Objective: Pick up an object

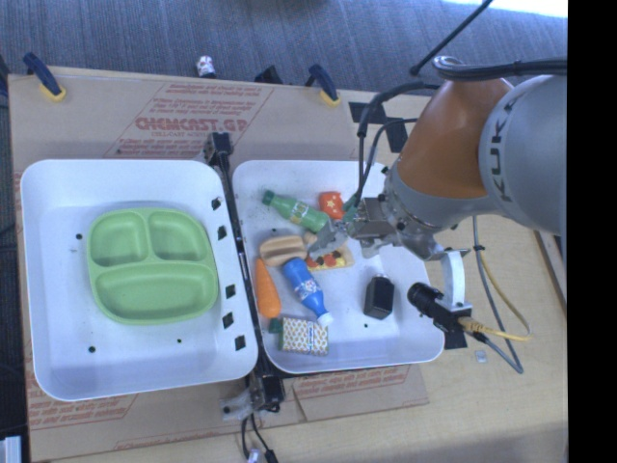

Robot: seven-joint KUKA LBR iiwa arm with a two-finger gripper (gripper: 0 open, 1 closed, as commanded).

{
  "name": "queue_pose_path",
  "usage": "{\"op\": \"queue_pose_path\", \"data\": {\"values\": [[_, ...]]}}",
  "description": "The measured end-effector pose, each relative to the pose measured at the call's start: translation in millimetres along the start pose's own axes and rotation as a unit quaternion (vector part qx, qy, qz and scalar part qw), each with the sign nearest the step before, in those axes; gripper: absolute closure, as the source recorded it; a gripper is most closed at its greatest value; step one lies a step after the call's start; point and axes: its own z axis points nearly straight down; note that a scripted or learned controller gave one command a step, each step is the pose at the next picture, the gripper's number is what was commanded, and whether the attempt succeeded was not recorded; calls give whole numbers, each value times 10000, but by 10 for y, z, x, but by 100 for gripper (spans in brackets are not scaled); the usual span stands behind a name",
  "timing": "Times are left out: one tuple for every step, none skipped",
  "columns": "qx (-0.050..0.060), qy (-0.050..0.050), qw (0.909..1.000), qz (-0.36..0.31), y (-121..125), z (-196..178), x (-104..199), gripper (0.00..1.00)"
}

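Grey arm's gripper (339, 231) hovers low over the right bin (405, 350), with the pizza slice (333, 257) just below it in the frame.
Whether its fingers grip anything cannot be told. Around it lie a green bottle (294, 210), hot dog (281, 249), carrot (267, 288), and blue bottle (306, 288) running upper-left to lower-right; the left bin (48, 355) holds a green tray (151, 263).

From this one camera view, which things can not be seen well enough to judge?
- End effector: the wrist covers it from above; its state and any hold on something are unclear.
- Small pizza-like toy: the end effector hides part of it.
- Red object: too small to identify.
- Patterned packet: print is blurred.
- Black block: its type is unclear.
- Arm: cut off by the right edge.
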Motion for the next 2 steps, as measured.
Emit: {"op": "queue_pose_path", "data": {"values": [[7,-4,10000,-5,222,793,68,0],[-1,-4,10000,-3,201,1463,-13,0]]}}
